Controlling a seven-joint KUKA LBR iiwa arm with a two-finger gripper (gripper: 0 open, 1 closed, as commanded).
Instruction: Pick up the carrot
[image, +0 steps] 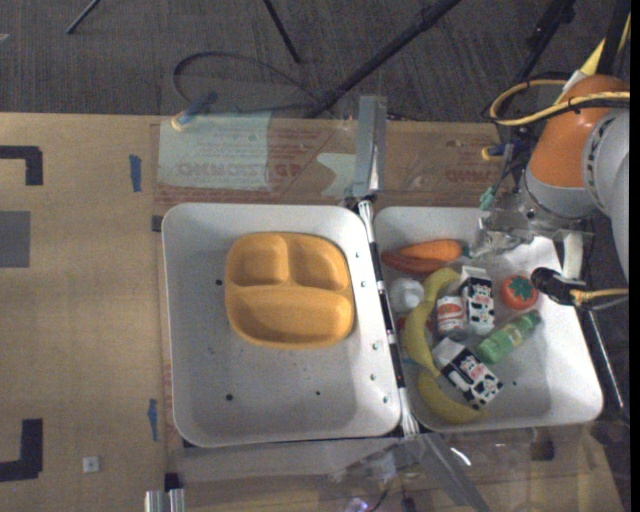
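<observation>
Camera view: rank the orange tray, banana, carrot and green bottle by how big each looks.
1. Orange tray, clearly largest.
2. Banana, long and curved.
3. Carrot.
4. Green bottle, smallest.
All lie at similar distance, so the order seems safe.

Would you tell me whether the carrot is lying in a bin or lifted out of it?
Lying in it. The carrot rests flat at the far left of the right bin, above the banana; the gripper is beside its tip.

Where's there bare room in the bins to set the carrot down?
Left bin: bare floor all around the orange divided plate, widest along the near edge. Right bin: crowded; the carrot, bananas and cartons fill it, with one bare strip by its right wall.
</observation>
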